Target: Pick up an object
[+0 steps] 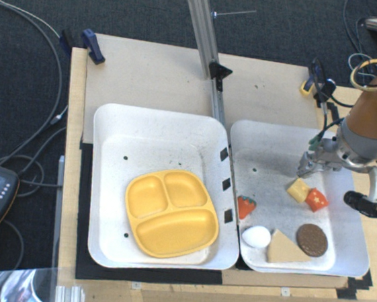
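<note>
1. The task names no single object, so the candidates are the small items lying in the right-hand shallow white bin [271,139]. Nearest the gripper is a pale yellow block shaped like a cheese wedge [298,190], sitting roughly mid-bin toward the right.
2. That yellow block is small and chunky, with its longer side running from far-right to near-left at a slant.
3. Touching its right side is a red-orange rounded piece [316,200] that looks like a toy tomato or pepper.
4. Nearer the front edge lie a round dark brown disc like a cookie [312,240], a tan triangular slab [284,249] just left of it, and a white egg-shaped object [256,237] left of the slab.
5. A small red toy strawberry with a green top [246,205] rests against the bin's left wall.
6. The grey arm's gripper [309,163] hangs over the far-right part of this bin, just beyond the yellow block (apart from it, as far as the slant view shows). Whether its fingers are spread or closed cannot be told; nothing is seen between them.
7. In the left-hand white bin [109,131] sits a yellow plastic plate with three compartments [171,213], toward the near side.
</note>
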You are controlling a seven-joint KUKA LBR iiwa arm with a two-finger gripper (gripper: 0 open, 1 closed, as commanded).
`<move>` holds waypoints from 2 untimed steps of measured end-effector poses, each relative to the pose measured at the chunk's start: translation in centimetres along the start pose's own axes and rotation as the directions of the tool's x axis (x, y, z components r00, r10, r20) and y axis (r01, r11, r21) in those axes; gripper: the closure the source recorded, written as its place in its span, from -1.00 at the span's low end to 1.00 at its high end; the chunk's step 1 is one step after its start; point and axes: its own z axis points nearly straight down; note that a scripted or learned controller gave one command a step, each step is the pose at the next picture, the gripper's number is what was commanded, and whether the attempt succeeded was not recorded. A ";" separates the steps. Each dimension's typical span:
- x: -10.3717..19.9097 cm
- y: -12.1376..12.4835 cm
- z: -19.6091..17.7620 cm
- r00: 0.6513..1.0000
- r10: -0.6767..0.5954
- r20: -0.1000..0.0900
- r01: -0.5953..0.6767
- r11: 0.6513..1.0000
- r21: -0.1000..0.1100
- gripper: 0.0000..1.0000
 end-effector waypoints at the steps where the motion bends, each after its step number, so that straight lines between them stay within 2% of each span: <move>1: 0.6 0.2 -6.3 1.000 -0.001 0.003 0.001 1.000 -0.007 1.00; 2: 0.9 0.9 -11.0 1.000 -0.001 0.003 0.001 1.000 -0.007 1.00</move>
